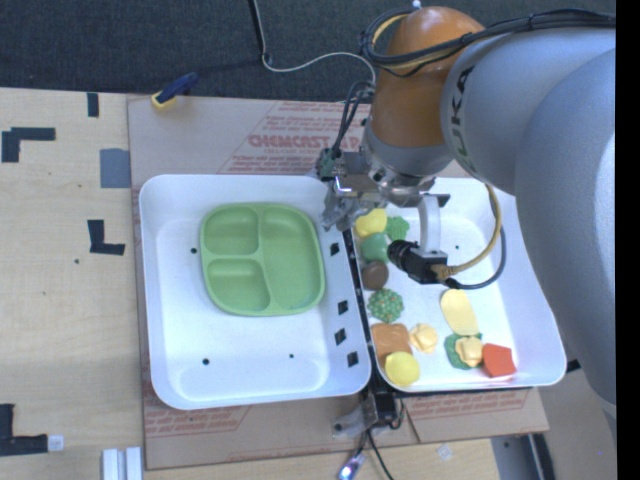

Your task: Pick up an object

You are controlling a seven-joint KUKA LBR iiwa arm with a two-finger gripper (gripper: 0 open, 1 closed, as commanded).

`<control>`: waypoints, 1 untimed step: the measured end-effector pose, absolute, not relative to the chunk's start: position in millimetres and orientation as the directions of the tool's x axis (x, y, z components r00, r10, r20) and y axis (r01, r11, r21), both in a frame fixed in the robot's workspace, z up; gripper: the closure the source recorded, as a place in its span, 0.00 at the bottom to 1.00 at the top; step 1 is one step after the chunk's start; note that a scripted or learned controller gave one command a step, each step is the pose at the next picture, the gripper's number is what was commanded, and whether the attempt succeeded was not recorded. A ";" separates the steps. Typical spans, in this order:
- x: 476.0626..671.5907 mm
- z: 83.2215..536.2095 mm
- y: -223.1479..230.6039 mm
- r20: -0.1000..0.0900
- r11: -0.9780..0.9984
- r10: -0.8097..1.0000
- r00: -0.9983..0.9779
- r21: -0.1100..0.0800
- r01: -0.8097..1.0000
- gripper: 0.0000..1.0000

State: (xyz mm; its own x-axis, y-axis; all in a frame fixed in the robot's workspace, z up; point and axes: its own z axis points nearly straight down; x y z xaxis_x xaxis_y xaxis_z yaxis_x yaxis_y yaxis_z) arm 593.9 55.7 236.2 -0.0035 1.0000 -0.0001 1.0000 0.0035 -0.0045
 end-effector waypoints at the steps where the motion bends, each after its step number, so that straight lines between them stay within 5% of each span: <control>1: 593.9 245.5 56.3 0.000 0.005 1.000 -0.005 -0.006 1.000 1.00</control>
